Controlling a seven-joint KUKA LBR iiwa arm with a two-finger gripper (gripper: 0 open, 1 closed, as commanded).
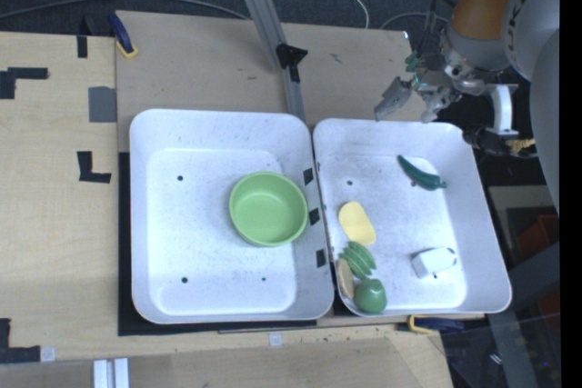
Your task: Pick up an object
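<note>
Camera view: the pincer (411, 102) is hanging open and empty over the right bin's (473, 177) far rim. Looks like the approach step; next it's needing to drop onto something, maybe the teal object (420, 172) nearby.

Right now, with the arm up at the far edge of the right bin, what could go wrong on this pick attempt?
1. The tool hangs over the right bin's far rim and could clip it descending.
2. The yellow piece, green ridged piece and green ball crowd the bin's near-left wall, risking a nudge or a double grab.
</note>
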